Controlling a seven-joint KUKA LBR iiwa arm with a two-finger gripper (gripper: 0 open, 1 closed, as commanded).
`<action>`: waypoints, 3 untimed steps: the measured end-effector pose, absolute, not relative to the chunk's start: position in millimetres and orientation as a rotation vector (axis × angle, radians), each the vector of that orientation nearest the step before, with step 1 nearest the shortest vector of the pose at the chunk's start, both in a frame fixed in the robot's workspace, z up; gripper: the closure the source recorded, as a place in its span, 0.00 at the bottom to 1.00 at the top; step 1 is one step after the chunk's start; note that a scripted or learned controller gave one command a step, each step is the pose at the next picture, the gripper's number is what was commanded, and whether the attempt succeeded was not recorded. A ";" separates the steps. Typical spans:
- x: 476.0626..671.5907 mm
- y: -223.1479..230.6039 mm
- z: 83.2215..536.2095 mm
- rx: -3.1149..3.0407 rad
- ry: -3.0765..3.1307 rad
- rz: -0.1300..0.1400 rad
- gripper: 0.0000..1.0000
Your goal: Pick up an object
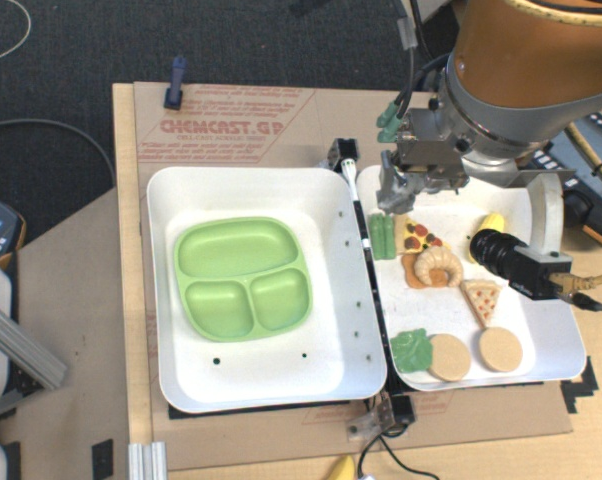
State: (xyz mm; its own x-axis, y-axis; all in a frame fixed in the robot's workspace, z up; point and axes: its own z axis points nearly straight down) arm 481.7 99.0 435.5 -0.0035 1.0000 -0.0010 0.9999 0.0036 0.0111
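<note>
In the right bin's (551,340) far left corner, the hand (393,198) hangs by a green stick (382,236).
Whether the hand is apart or together, I cannot tell from here. The stick lies along that bin's left wall, with a pastry (433,266) and a pizza wedge (481,299) nearby and a green leaf (412,348) just beside a tan disc (449,357). The left bin (171,268) holds a green tray (243,278).

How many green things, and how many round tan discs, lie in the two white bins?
Green things: 3 (divided plate, stick, leafy piece)
Round tan discs: 2
Total: 5
</note>
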 end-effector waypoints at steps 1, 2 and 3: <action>482.2 99.2 445.6 2.210 2.218 0.013 1.00; 491.8 51.8 354.8 2.231 2.218 -0.012 1.00; 478.8 30.2 344.3 2.226 2.220 -0.004 1.00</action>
State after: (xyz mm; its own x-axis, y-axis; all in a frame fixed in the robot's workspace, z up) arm 478.8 30.2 344.3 0.0028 1.0000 -0.0002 1.0000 -0.0028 -0.0034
